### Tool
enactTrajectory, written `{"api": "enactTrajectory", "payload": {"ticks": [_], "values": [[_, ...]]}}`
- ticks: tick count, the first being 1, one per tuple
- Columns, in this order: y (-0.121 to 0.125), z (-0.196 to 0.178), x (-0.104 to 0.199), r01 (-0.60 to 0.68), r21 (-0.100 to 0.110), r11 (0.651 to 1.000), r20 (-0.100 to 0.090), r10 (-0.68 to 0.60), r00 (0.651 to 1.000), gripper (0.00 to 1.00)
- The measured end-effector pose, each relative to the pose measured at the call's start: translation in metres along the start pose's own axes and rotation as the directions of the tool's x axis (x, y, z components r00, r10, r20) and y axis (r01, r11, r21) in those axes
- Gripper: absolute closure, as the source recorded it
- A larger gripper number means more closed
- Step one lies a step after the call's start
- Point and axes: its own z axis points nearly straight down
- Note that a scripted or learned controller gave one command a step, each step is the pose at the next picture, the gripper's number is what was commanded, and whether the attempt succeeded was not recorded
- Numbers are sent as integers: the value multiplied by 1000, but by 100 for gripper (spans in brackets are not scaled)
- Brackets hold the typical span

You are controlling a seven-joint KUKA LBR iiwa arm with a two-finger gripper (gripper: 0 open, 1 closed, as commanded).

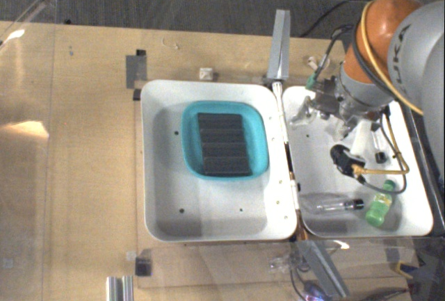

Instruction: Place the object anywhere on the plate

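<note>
Near edge of surface [69, 153]: small black block [142, 265] is noted by the near-L corner of the L bin [208, 223].

R bin [419, 226], near part: a green obj. [379, 210], small and translucent, is seen lying near the near-R corner. Just L of it a clear tube w/ dark tip [338, 206] is laid approx. parallel to the near wall. The two are close; contact cannot be told. Both are well apart from the plate.

L bin, mid to far part: a teal plate [259, 140] is seated flat, nearer the far wall. A dark ridged slab [222, 145] is seen lying on it, covering most of its centre.

R bin, far part: the arm [417, 42], orange band [379, 18] uppermost, is reached in from the R, w/ the wrist held over the far-L area of that bin. Jaws: apart or together cannot be told; nothing is seen clamped in them.

Far of the bins: a grey post [280, 46] is stood at the gap between the bins, and a small white cube [205, 74] is noted on the surface.
</note>
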Motion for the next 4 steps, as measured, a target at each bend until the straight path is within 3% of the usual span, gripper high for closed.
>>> {"api": "enactTrajectory", "payload": {"ticks": [1,2,3,4], "values": [[-32,-15,58,-39,0,999,-1,39,999,0],[28,31,-17,-20,2,1000,1,20,1000,0],[-24,18,31,-8,5,1000,0,8,1000,0],[-50,31,118,-88,2,996,-1,88,996,0]]}}
